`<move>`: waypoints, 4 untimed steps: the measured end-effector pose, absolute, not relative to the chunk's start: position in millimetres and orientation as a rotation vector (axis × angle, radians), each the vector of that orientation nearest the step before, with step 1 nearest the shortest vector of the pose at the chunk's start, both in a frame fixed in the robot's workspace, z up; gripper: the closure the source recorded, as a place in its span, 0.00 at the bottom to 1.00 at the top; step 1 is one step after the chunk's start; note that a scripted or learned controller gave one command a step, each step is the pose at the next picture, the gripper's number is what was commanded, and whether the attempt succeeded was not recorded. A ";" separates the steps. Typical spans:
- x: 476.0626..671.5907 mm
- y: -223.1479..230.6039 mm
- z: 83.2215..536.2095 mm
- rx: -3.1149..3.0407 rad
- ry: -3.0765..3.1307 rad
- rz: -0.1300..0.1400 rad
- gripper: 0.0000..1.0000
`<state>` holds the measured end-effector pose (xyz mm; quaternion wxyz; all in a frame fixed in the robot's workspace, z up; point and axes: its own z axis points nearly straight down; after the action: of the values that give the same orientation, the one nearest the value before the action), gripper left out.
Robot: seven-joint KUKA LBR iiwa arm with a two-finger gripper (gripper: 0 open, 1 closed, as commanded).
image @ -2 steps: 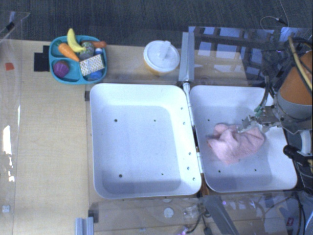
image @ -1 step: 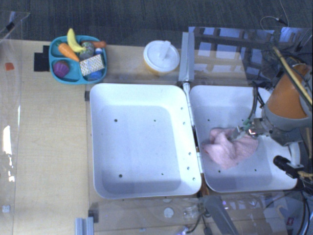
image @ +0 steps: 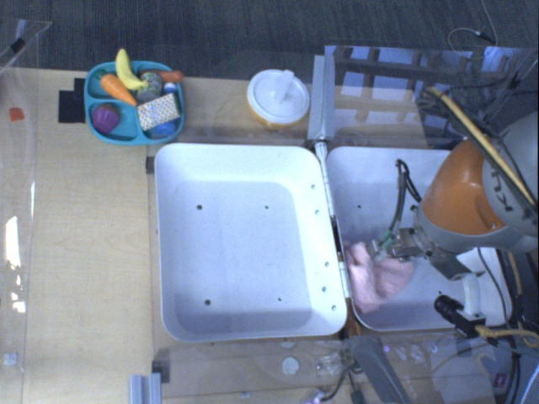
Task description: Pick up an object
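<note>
A crumpled pink cloth lies in the right bin, against its left wall near the front. My gripper is low in that bin, right over the cloth's upper right part, with the grey arm and its orange band reaching in from the right. The wrist hides the fingertips, so whether the cloth sits between them cannot be made out.
The left bin lies beside the right one. A blue divided tray with toy food stands at the back left of the bench, and a white lidded container behind the bins. A clear-walled frame stands behind the right bin.
</note>
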<state>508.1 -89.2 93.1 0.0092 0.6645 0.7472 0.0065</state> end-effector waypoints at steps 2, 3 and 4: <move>507.7 -91.5 93.0 2.051 2.348 0.021 0.00; 508.6 -90.5 93.0 1.978 2.410 0.018 0.00; 531.3 -147.1 97.5 1.950 2.454 0.004 0.00</move>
<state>531.3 -147.1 97.5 0.0035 0.6221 0.7830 0.0014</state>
